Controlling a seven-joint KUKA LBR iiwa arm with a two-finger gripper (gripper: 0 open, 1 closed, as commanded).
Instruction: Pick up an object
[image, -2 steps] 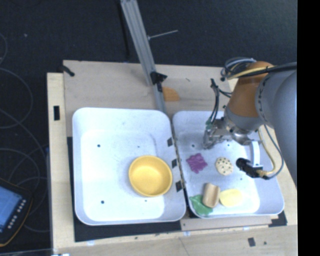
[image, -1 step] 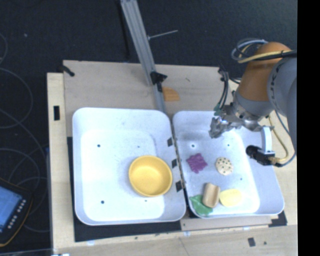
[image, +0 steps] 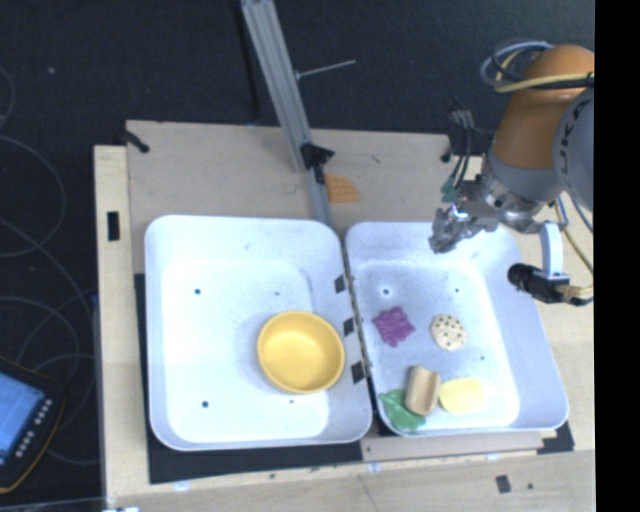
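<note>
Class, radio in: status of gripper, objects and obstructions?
Gripper above right bin far edge, holding nothing. Purple piece, speckled ball untouched. Nothing in the way.

Glossy yellow plastic bowl; smooth white plastic bins

Grey arm with an orange band

The arm has a rounded orange band over a grey metallic wrist section, with pale looped cables above the band and thin dark wires along its left side. A white bracket and a black cylindrical fitting hang off the wrist's right. The gripper is small, dark grey and metallic.
</note>
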